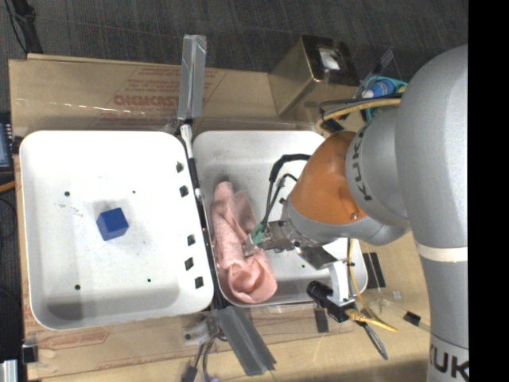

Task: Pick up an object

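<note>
I see the fingers (256,243) low in the right bin (238,146), at centre frame, touching the pink cloth (238,245) along that bin's left wall (can't tell if they're open or gripping). Blue cube (112,223) sits in the left bin (48,157).

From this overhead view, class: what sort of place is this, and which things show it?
Probably a robotics lab test bench: a KUKA arm reaches over two white bins, which hold a pink cloth and a blue cube, with cables nearby.
</note>
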### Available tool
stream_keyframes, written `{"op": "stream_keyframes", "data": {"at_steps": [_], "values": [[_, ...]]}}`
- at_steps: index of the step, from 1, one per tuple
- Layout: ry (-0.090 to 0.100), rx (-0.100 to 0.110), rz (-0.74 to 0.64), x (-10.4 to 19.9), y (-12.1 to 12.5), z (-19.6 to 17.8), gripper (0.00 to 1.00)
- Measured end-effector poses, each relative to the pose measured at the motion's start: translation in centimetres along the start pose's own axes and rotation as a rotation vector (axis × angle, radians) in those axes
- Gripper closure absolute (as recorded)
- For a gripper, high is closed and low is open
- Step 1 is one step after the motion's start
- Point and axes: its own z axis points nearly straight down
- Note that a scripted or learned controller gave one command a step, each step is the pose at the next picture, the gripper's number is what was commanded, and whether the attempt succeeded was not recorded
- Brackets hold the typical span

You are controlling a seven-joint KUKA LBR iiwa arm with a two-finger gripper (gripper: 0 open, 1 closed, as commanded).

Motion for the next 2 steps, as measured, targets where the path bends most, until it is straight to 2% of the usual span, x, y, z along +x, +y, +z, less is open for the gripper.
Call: {"op": "stream_keyframes", "data": {"at_steps": [1, 2], "values": [[0.000, -0.002, 0.053, 3.3, 3.3, -14.6, 1.00], [0.000, 0.003, 0.129, 8.3, 3.6, -8.9, 1.00]]}}
